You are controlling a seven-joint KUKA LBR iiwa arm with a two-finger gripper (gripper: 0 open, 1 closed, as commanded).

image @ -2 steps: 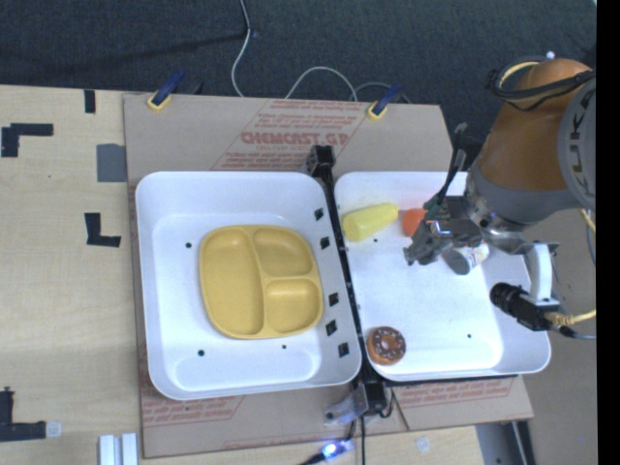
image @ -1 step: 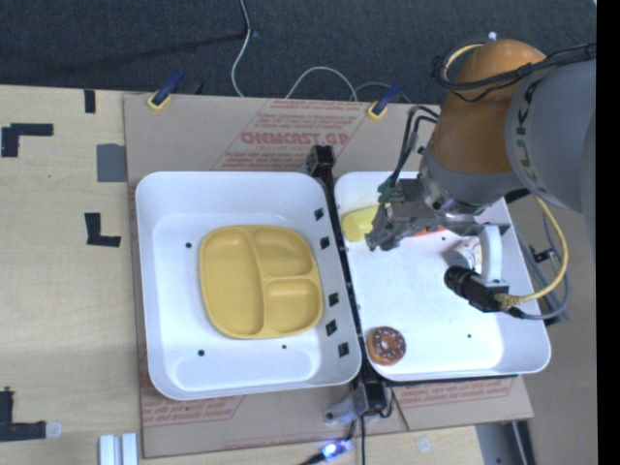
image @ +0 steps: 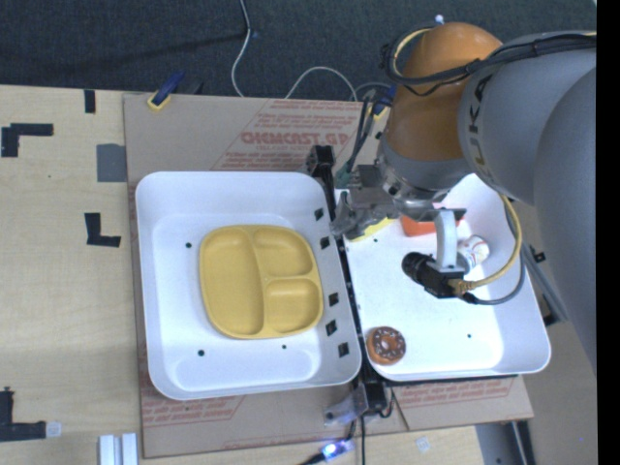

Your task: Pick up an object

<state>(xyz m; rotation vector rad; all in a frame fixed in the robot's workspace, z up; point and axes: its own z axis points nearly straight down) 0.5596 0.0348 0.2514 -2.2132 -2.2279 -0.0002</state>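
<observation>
Low in the right bin [image: 504, 352] sits the pincer [image: 360, 213], close to the bin's top left corner and right by the wall between the two bins. It is dark and crowded there, so nobody could tell how wide it is open, or whether it has hold of anything.

Next comes the big grey arm [image: 542, 114]. It reaches in from the right and covers the top of that bin.

In the left bin [image: 174, 356] lies a yellow tray [image: 260, 281] with three hollows. It is the biggest thing to pick, but it lies across the wall from the pincer, off toward the near left.

The smaller things share the right bin with the pincer. A round brown donut [image: 387, 345] lies near the front edge, well apart from the pincer and straight toward the camera from it. An orange piece [image: 418, 227] lies just to the right of the pincer. A white and red thing [image: 473, 251] lies farther right, past the orange piece.

Smallest is a yellow bit [image: 378, 229], peeking out just beside the pincer and partly under it. It looks like the nearest thing to grab. Its shape is mostly hidden, so which way it runs is not clear.
</observation>
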